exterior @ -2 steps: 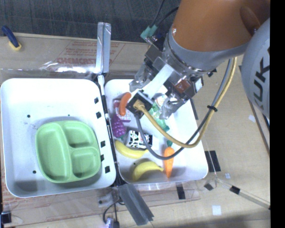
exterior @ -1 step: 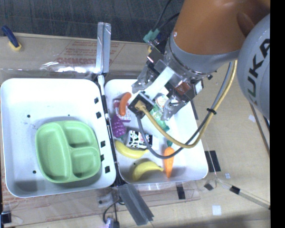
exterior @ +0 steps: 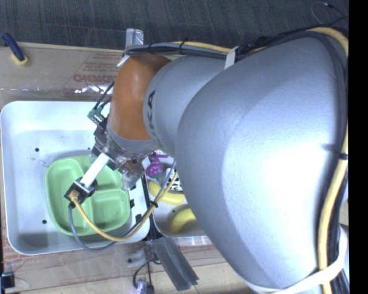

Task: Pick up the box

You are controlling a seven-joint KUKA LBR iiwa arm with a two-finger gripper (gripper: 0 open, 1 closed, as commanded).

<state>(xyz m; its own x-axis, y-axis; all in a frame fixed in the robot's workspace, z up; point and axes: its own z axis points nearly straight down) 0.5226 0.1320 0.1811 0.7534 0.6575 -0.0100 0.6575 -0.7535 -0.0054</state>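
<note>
My gripper (exterior: pixel 128 175) hangs below the orange wrist band, over the inner right edge of the left bin (exterior: pixel 24 133) and just right of a green divided tray (exterior: pixel 104 207). Its tip is dark and partly hidden, with no item visible in it. The grey arm covers nearly all of the right bin. No shape that I can name as the box stands out among what is visible.
A purple item (exterior: pixel 155 166) and a yellow rounded item (exterior: pixel 179 218) peek out beneath the arm at the right bin's left edge. The green tray fills the lower half of the left bin. A cardboard sheet (exterior: pixel 55 66) lies behind the bins.
</note>
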